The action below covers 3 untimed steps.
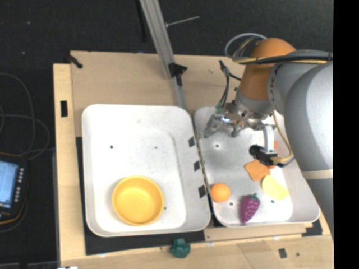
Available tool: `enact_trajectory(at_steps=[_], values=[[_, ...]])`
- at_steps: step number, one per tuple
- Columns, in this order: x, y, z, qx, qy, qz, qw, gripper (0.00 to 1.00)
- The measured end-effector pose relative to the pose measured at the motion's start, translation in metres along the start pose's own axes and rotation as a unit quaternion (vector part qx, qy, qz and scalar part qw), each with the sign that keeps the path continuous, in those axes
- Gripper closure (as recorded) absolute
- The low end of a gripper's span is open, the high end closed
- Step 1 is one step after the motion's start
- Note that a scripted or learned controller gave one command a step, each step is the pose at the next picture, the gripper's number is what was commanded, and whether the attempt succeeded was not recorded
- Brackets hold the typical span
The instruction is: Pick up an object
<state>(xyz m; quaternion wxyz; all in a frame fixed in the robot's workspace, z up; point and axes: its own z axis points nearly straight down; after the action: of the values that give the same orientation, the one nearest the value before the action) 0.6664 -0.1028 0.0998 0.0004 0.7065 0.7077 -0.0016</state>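
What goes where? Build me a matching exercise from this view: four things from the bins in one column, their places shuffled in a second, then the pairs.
Things:
1. yellow bowl
2. orange ball
3. purple grapes
4. gripper

Places:
A. right bin, near edge, just right of the ball
B. right bin, far end
C. left bin, near end
D. right bin, by the wall shared with the left bin

Pairs: 1-C, 2-D, 3-A, 4-B

A single fixed camera looks down at a slant from above the bench [129, 77], far enough to frame both white bins [140, 128]; the arm [303, 111] enters at frame right.
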Motion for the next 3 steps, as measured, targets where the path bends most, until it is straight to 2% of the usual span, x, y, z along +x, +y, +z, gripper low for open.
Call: enact_trajectory(at_steps=[1,2,3], values=[[-0.001,0.001,-0.013,-0.003,0.000,0.000,1.0000,1.00],[-0.001,0.003,-0.079,-0.005,0.001,0.000,1.0000,1.00],[0.002,-0.001,-0.125,-0.004,0.001,-0.001,1.0000,1.00]])
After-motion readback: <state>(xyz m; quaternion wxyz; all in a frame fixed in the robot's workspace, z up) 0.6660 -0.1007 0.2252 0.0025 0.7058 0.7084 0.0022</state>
